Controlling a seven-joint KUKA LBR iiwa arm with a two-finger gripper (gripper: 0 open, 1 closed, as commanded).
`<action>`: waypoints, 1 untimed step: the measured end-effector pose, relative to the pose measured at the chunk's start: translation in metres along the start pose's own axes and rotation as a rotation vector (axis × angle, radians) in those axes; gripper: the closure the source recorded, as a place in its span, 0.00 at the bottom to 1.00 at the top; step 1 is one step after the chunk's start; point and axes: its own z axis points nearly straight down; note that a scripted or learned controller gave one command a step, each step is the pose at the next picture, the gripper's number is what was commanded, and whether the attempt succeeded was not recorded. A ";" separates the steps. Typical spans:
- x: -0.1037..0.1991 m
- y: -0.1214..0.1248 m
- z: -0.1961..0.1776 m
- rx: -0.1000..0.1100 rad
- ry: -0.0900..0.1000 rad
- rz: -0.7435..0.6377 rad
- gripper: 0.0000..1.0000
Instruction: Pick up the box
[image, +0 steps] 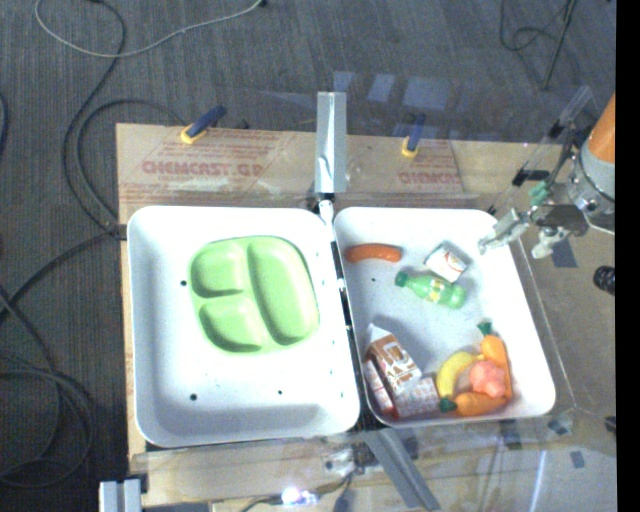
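My pincer (520, 228) hangs over the right bin's (530, 320) far right rim, holding nothing; how wide it's open I can't tell. The box (392, 372) lies at the near left, tight against the wall — I could clip the wall, or snag the bottle (432, 289) crossing over.

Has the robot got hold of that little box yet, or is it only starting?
Only starting. Nothing looks done: the brown and white printed box lies in the right white bin, beside the yellow banana. The grey gripper hovers at that bin's far corner, apart from the box. Reaching, grasping and lifting remain.
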 end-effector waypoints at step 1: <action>0.021 -0.039 0.096 0.001 0.000 0.040 0.00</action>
